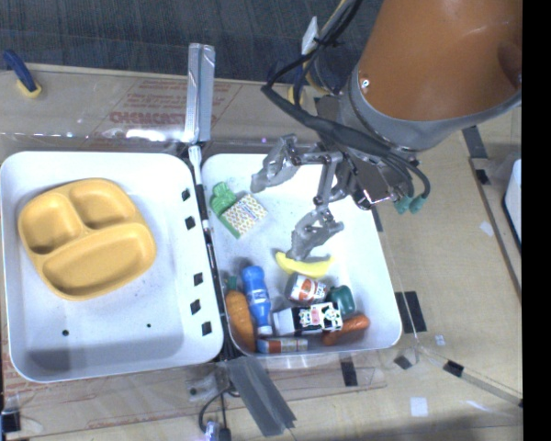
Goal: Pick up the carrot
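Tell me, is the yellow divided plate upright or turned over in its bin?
Upright. The yellow divided plate in the left bin shows its three compartments facing up, with raised ridges between them.

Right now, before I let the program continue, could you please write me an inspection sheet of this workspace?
Surface: two white bins side by side; left bin, right bin.
Job's things: carrot lies at the right bin's lower right, beside the other toys, not held.
Clutter: yellow divided plate in the left bin; in the right bin a green patterned packet, banana, blue bottle, orange oval toy, small can.
Grippers: tool hangs open over the right bin, above the banana, holding nothing.
Cables: black cables loop by the wrist.
Surroundings: cardboard bench top with tape marks.
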You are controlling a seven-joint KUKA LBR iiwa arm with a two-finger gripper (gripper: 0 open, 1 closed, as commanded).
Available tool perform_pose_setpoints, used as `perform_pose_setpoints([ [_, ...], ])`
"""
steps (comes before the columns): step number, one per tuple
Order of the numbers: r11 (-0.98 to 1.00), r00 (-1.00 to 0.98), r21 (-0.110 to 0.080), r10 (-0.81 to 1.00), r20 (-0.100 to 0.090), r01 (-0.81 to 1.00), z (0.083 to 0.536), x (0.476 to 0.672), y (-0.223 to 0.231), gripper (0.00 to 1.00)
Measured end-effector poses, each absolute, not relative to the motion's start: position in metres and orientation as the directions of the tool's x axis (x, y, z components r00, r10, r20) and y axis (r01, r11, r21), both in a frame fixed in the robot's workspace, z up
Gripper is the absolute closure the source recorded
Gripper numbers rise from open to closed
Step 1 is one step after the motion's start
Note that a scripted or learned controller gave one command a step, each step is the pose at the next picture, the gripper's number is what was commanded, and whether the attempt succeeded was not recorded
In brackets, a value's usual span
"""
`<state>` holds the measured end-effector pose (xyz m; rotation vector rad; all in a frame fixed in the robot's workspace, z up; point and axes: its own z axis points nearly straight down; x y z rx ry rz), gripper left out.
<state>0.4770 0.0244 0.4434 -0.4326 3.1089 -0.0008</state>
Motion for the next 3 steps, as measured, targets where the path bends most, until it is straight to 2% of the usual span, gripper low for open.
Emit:
perform_pose_setpoints([
  [1, 0.854, -0.854, -0.003, -0.52, -0.005, -0.52, 0.444, 0.485, 0.023, 0.0],
  [2, 0.852, -0.852, -0.006, -0.523, -0.009, -0.523, 0.455, 0.486, 0.024, 1.0],
  [3, 0.852, -0.852, -0.006, -0.523, -0.009, -0.523, 0.455, 0.486, 0.024, 0.0],
])
